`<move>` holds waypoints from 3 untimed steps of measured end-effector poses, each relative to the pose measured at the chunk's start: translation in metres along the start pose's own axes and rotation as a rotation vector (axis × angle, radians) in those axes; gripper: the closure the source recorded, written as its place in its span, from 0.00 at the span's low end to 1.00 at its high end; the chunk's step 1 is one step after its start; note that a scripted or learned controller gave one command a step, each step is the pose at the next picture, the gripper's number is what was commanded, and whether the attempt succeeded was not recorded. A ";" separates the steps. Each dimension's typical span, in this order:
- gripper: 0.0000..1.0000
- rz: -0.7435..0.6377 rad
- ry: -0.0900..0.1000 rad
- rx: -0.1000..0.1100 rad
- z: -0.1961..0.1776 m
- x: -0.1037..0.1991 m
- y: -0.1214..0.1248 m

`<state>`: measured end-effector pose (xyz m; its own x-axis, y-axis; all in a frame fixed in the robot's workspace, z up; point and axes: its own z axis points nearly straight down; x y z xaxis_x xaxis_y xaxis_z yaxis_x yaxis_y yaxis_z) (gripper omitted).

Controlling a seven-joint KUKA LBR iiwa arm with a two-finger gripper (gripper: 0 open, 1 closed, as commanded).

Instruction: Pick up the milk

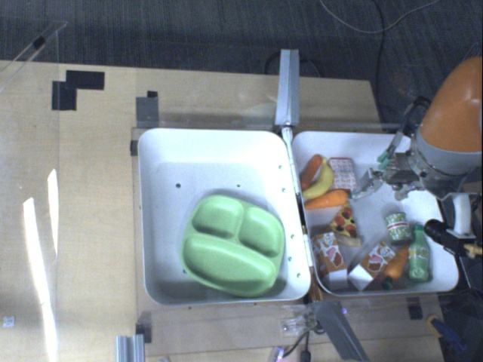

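The arm (453,119) leans in from the right over the right bin (445,281), its gripper (375,178) hanging above the bin's upper middle — near the pink packet (342,173) but not touching anything I can make out. From here I cannot tell whether the gripper is apart or together.

Two small milk cartons lie toward the front of that bin: one milk carton (328,250) close to the left wall, the other carton (379,259) further right, tilted, with a white block (360,277) between them. Both sit well apart from the gripper. A banana (321,182) and a carrot (327,199) rest against the left wall, a green bottle (419,259) stands at the front right.

In the left bin (162,164), a green divided tray (234,245) lies alone on the pale wooden surface's (83,202) side.
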<state>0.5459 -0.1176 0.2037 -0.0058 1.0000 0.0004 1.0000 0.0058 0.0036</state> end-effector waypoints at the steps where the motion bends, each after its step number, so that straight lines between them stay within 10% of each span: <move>1: 0.00 -0.334 -0.008 -0.011 0.093 0.003 -0.030; 2: 0.00 -0.340 -0.010 -0.028 0.108 -0.026 -0.049; 3: 1.00 -0.345 -0.005 -0.033 0.095 -0.021 -0.046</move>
<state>0.5000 -0.1393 0.1086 -0.3439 0.9389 -0.0108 0.9383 0.3441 0.0347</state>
